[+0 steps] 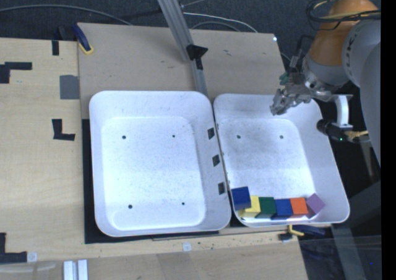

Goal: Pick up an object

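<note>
Over right bin's (pixel 322 149) far corner, fingers (pixel 278 107) state unclear, blocks (pixel 275 206) along near wall

Along the near wall of the white, dark-speckled right bin (pixel 322 167) sit blocks: blue (pixel 241 197), yellow (pixel 252 209), green (pixel 266 205), blue (pixel 283 207), orange (pixel 299 206), purple (pixel 315 203).

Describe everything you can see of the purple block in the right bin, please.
The purple block is a small, matte, pale violet cube-like piece, possibly wood or foam. It lies tilted, turned cornerwise, at the right end of a row of blocks along the near wall of the right bin, in its near right corner. Its left side appears to touch the orange block. The end effector is far from it, over the bin's far edge.
</note>
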### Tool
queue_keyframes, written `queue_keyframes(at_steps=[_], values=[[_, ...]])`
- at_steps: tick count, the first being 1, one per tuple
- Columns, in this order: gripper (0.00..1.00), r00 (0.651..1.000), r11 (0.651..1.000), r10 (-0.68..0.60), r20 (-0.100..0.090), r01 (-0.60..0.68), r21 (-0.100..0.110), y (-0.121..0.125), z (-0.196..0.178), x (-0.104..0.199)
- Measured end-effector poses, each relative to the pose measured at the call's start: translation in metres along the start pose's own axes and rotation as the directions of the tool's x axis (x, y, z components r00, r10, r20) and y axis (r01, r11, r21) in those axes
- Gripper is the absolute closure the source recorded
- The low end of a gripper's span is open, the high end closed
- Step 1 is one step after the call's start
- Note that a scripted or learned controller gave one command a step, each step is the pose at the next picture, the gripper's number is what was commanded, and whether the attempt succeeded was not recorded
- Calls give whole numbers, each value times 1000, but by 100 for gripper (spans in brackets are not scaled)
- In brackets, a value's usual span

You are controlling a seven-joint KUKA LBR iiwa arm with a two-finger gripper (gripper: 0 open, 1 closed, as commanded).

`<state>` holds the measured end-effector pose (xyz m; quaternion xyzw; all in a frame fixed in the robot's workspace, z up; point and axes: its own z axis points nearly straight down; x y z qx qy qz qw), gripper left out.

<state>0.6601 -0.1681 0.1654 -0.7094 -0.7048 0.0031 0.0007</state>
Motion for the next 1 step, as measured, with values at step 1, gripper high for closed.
queue_keyframes(at_steps=[1], values=[[100, 1000, 1000, -7, -3, 7, 4, 20, 78, -12]])
